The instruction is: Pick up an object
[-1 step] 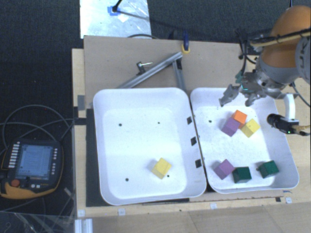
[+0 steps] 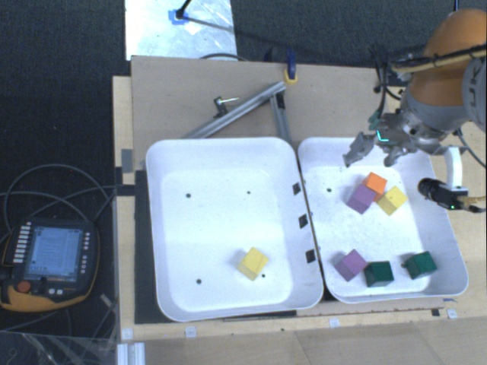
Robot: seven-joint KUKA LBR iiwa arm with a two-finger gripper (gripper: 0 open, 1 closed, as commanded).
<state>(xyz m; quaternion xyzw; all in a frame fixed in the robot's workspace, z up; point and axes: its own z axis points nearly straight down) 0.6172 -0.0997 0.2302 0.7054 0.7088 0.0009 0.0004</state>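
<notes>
Seven blocks [image 2: 363, 198], two bins [image 2: 163, 204]

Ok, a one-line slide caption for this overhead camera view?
Gripper open above the right bin of six blocks, nothing between its fingers; one yellow block in the left bin.

L bin [image 2: 163, 204] w/ one block [image 2: 253, 263] near front, R bin [image 2: 323, 204] beside it w/ six blocks [image 2: 375, 226], three mid, three front
</notes>
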